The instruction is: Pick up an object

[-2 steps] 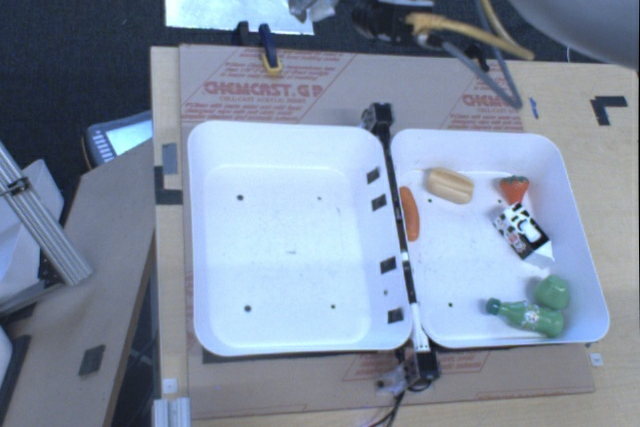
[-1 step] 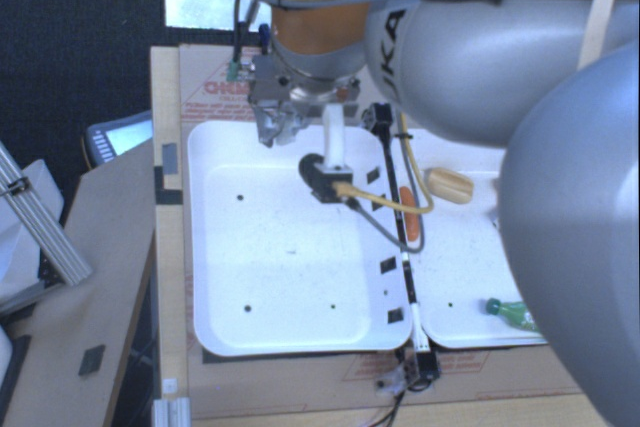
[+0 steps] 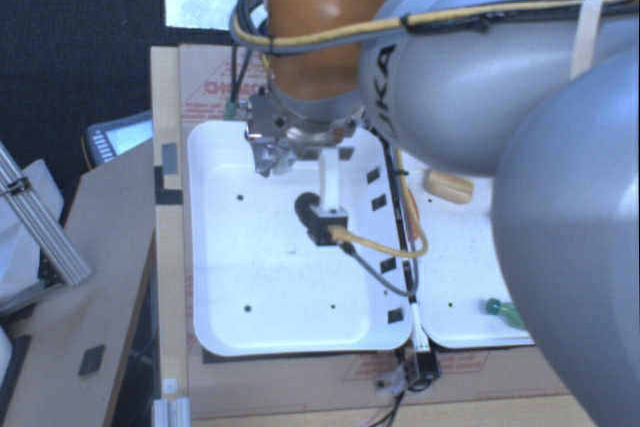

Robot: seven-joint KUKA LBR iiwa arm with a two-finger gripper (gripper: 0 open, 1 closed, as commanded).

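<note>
1. Left bin (image 3: 215, 245). White and shallow, its floor bare where I can see it except for a few dark specks (image 3: 241, 198). None of them looks like something I could lift.

2. My gripper (image 3: 268, 158). It hangs over the back part of the left bin, low under the orange band. I cannot tell from this angle how far open it is, and I see nothing held in it.
Risk: if I go down here, I judge I close on bare plastic and come up with nothing. A hard descent could also knock the bin floor.

3. My arm (image 3: 480, 85). It crosses above the right bin (image 3: 460, 245) and hides much of it.
Risk: anything under it is hidden, so a sideways sweep could bump things I have not counted.

4. Tan piece (image 3: 447, 185). In the right bin, near its back, well apart from my gripper. It is rounded and lies flat.
Risk: it may roll or slide away from a poorly centred grasp.

5. Green piece (image 3: 505, 312). In the right bin, close to the front rim and partly hidden by my arm.
Risk: the rim is close and could block a clean approach.
</note>
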